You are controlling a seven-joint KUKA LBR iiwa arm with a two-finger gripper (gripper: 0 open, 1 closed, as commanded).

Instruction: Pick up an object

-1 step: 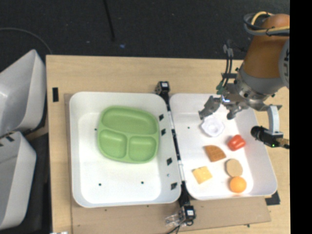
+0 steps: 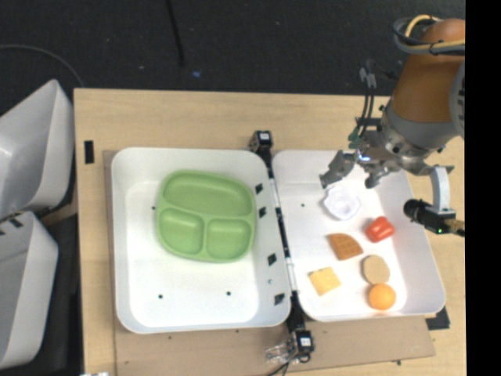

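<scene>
Arm enters from the right, wrist bent down over the right bin [image 2: 419,284]. Pincer [image 2: 356,172] spread wide, nothing between its fingers, hovering just above the white cup [image 2: 341,204]. Below the cup: 1 red piece [image 2: 380,229], 1 brown wedge [image 2: 344,246], 1 tan round [image 2: 376,269], 1 yellow square [image 2: 324,280], 1 orange ball [image 2: 381,296]. Left bin [image 2: 141,304]: 1 green tray [image 2: 207,215].

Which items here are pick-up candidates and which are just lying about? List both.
Candidates, right bin: white cup, red piece, brown wedge, yellow square, tan round, orange ball; gripper above.

Lying about: green divided plate, left bin.
</scene>
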